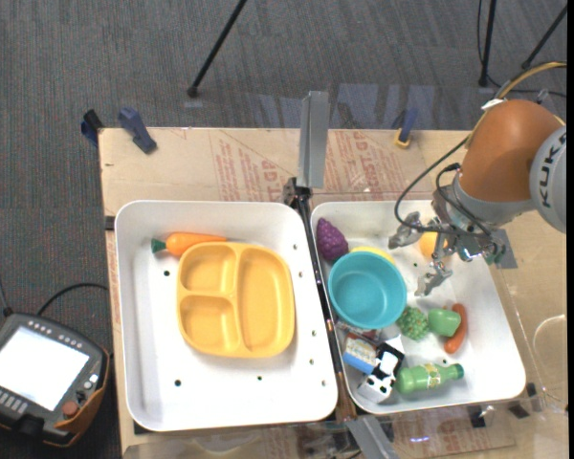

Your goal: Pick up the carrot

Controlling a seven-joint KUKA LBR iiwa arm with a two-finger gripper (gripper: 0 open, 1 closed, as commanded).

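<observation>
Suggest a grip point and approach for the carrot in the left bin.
Grip the carrot across its orange body near mid-length, coming straight down. It lies flat with its green end to the left, tight against the top edge of the yellow divided plate, so keep the fingers shallow on the plate side. The gripper hovers over the right bin.

"KU", the start of the maker's name, can be read in black letters on the grey arm (pixel 555 175) at the right edge. Red print is seen mirrored on the brown board (pixel 239 165) behind the bins, but can't really be made out.
</observation>
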